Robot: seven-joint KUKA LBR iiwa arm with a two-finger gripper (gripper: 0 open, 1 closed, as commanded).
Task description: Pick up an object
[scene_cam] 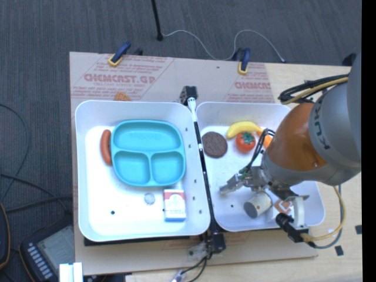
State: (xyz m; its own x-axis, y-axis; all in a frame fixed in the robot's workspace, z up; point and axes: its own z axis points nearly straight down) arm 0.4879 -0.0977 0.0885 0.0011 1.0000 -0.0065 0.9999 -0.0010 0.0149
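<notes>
I'm hovering the gripper (235,184), jaw state unclear, just left of the cup (257,206); it's likely light, rigid, best pinched across its rim.

The task names no single object, so every loose item counts. In the right bin (317,216), a curved yellow banana (243,127) lies at twelve o'clock, a red tomato (246,142) just below it, a brown round cookie (214,144) at ten. A pale cup (257,206) lies tipped at six. In the left bin (88,157), a sausage (106,147) sits at nine, a small carton (174,205) at five.
</notes>
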